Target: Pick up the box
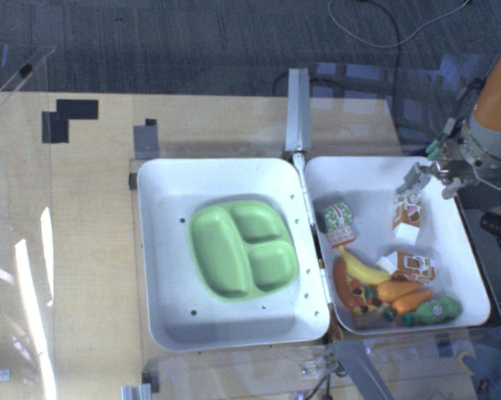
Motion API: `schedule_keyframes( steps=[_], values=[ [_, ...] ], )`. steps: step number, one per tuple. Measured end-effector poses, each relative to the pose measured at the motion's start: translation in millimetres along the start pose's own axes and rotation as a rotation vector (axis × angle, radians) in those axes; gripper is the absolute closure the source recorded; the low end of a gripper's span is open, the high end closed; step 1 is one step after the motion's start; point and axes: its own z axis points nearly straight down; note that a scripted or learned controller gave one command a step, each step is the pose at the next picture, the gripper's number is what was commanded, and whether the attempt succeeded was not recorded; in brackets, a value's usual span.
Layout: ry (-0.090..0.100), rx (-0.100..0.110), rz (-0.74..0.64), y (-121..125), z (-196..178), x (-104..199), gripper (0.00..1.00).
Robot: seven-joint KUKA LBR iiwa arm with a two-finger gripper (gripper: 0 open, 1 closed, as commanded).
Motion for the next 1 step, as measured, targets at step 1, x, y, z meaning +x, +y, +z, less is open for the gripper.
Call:
schedule_keyframes(
  steps=[1],
  values=[
    [0.0, 0.0, 0.221, -8.1, 148.1, 21.3, 0.0]
  ],
)
